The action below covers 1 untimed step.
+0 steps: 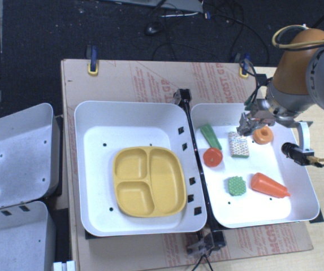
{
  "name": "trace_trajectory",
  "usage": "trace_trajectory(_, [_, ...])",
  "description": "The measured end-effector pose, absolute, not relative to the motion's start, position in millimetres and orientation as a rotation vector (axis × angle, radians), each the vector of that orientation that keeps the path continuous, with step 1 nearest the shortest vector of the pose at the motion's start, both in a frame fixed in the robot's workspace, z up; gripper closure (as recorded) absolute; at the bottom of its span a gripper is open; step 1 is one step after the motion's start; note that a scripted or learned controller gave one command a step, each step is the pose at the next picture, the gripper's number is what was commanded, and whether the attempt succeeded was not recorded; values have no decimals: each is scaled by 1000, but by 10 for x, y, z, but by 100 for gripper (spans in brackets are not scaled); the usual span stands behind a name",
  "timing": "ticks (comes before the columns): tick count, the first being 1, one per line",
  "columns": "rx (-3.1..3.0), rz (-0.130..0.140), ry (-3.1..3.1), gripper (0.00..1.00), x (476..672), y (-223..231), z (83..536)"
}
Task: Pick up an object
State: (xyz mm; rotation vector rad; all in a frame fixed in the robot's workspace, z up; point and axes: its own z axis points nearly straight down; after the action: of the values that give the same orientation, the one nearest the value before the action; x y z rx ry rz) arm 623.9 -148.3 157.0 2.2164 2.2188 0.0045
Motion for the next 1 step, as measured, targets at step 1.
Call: trace_trajectory(1, [2215,5,2220,100,6215,-1488,2011])
